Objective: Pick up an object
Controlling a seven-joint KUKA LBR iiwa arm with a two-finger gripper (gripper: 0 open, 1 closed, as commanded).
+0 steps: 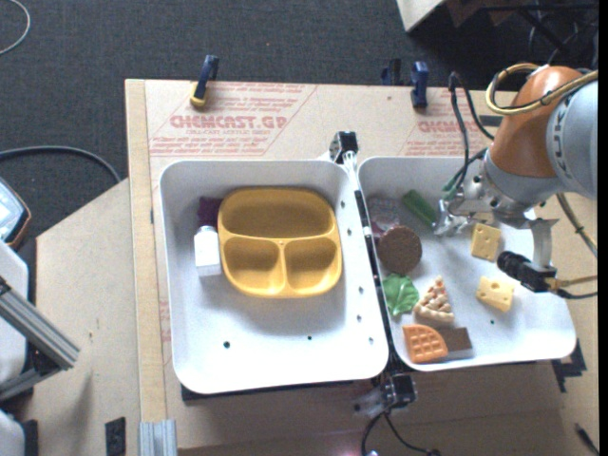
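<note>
Camera view: two cheese pieces (485, 241), one yellow tray (279, 241); tool (454, 218) grip state cannot be told.

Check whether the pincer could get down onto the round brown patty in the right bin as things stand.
Probably yes. The patty lies flat and uncovered, with only the green leaf near its lower edge, and the pincer hangs just to its right over the same bin.

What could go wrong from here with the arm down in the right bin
1. The gripper sits between the green piece and a cheese wedge; it may nudge one while closing on the other.
2. The toys lie close together, so the brown disc could get pushed too.
3. The target may slip against the bin wall.
</note>
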